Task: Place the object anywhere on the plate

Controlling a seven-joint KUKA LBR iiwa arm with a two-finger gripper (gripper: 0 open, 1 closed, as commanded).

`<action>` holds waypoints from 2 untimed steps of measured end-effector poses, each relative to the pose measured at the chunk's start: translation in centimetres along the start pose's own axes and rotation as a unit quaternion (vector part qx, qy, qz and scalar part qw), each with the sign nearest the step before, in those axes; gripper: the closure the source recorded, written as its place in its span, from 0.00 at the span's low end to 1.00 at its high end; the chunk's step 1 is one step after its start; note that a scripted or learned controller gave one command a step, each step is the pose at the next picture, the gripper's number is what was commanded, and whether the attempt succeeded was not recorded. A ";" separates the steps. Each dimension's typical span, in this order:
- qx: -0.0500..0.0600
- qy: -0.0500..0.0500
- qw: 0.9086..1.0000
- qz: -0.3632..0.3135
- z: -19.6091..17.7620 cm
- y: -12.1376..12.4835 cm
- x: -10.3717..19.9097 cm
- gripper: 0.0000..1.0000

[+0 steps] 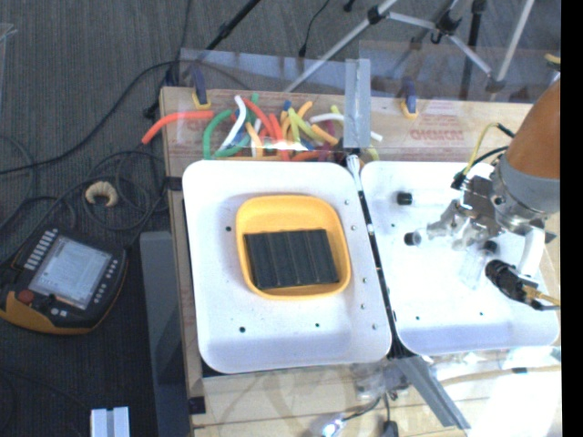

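Observation:
A yellow plate with rounded corners sits in the middle of the left bin. A dark, ribbed rectangular object lies flat on the plate and covers most of its floor. My gripper hangs over the right side of the right bin, well apart from the plate and the dark object. I see nothing held at its tip.
Two small black pieces lie in the right bin, left of the gripper. Several coloured tubes are piled behind the bins. A teach pendant lies on the floor to the left.

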State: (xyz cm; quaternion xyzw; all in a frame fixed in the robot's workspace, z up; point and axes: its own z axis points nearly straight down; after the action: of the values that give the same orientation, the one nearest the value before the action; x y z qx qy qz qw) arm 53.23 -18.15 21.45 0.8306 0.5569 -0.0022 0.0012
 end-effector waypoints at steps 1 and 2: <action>0.002 0.002 0.999 -0.036 4.4 -4.4 1.6 1.00; 0.000 0.001 0.992 -0.125 3.2 -6.9 4.1 1.00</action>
State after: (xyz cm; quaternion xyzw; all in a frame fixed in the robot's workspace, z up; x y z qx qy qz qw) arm 48.39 -11.70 18.27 0.7546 0.6561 -0.0011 0.0006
